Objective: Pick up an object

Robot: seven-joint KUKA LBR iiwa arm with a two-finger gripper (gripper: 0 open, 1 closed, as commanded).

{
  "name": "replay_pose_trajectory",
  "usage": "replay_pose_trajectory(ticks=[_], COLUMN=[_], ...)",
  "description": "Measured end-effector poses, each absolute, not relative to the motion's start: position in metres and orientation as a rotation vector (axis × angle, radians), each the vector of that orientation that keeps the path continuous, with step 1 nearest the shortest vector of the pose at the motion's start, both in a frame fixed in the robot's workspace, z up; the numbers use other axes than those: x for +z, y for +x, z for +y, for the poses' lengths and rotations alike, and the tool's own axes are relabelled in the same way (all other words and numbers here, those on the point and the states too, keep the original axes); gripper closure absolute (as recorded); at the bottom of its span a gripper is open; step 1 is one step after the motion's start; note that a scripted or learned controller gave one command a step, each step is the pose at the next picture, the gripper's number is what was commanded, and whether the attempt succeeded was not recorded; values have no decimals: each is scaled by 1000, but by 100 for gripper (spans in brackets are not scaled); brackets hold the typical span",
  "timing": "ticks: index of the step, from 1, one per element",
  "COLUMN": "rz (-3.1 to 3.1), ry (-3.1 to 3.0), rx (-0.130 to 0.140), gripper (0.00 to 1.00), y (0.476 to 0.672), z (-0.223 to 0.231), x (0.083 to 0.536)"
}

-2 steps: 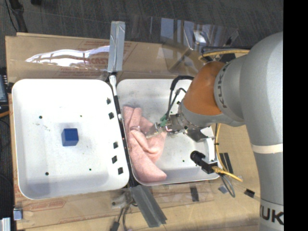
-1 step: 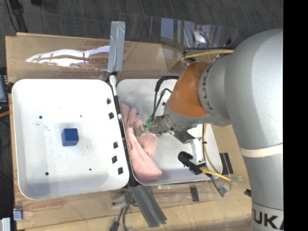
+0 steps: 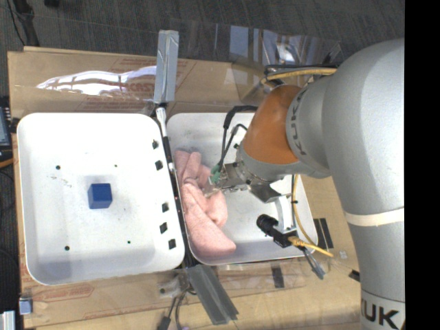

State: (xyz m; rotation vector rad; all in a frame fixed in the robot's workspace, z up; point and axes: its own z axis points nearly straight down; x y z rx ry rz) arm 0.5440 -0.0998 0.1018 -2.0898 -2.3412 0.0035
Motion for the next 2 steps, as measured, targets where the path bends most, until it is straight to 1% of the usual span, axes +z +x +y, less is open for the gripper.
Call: replay_pose_trajectory(ticks=[1,2], rz=[-2427,-2414], ry=[-1994,-2009], rx=[2,3], gripper=[100,100], y=[625,627], z=[-80,-31], x=[192,270])
